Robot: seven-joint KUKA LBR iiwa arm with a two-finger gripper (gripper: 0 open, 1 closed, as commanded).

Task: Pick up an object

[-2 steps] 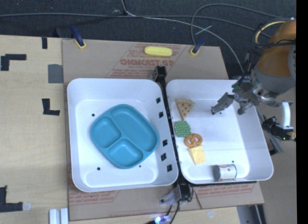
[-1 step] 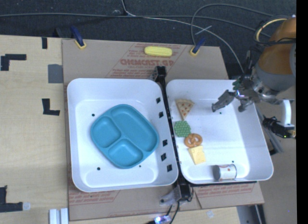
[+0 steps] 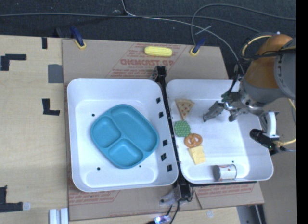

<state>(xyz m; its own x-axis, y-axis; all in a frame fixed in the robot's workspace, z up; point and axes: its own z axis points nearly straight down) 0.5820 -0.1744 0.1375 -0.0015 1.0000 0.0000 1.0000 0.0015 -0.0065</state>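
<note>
- The arm comes in from the right, grey with an orange band, and its gripper hangs over the upper middle of the right bin.
- The gripper's two dark fingers are spread apart with nothing between them; it is released, gripping no object.
- Five small things lie in the right bin, most in a column down its left side:
  - a tan, wedge-shaped toy pizza slice with a dotted top, nearest the upper left, just left of the fingers but apart from them;
  - a round green piece with a bumpy surface, right below the slice;
  - a brown pretzel with looped holes, just beside the green piece;
  - a pale yellow block, like cheese, touching the pretzel's lower edge;
  - a small can lying on its side near the bin's front wall, white with a dark end.
- The left bin holds a blue divided plate with three sections.
- A yellow toy corn cob lies on the cardboard behind the bins.
</note>
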